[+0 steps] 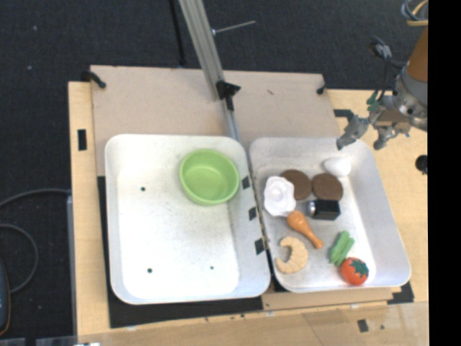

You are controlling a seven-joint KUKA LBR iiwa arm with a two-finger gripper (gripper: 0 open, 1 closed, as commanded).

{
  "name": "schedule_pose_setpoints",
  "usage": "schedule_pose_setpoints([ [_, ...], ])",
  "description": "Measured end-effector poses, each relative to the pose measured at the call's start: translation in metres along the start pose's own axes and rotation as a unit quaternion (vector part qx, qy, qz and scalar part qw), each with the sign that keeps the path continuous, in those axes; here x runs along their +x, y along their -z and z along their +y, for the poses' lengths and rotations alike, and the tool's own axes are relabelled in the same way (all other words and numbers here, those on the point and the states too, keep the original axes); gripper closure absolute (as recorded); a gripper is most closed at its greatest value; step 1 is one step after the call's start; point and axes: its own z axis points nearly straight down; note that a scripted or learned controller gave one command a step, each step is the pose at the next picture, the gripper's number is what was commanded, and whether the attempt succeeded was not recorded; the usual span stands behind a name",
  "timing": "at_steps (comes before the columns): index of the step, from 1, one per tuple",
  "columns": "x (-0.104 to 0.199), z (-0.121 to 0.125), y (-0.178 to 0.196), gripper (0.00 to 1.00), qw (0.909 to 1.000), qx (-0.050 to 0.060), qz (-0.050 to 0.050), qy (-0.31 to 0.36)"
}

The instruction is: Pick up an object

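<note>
White bins sit side by side on the bench; left bin (130, 265) carries a green bowl (209, 176) toward its upper right part, right bin (385, 215) carries all the small items. Candidates for the pick, all lying in the right bin: two brown discs (311, 185) touching each other, a white crumpled lump (279, 194) just left of them, a small white piece (337, 166) near the bin's upper edge, a black block (325, 209) below the discs, an orange carrot-like piece (304, 228), a tan croissant-like piece (292, 254), a green pod (340, 246) and a red tomato (354, 270) at the lower right. Gripper (364, 135) hangs over the upper right corner of the right bin, above and just right of the small white piece. Fingers (347, 134) appear spread, with nothing between them: claw released, no grasp. Orange band of the arm (418, 52) shows at upper right. Progress judgement: task at the start of the approach stage. No object is lifted; every item rests on the bin floor. Remaining: choose a target, descend, close on it, raise it clear. Nearest target appears to be the small white piece, though which one the program aims at cannot be told.
</note>
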Motion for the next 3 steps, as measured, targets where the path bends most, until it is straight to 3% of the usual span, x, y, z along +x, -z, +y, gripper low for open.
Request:
schedule_pose_setpoints([
  [1, -0.001, 0.000, 0.000, 0.00, 1.0000, 0.000, -0.001, 0.000],
  [3, 0.003, -0.007, -0.101, 0.00, 1.0000, 0.002, 0.000, -0.002],
])
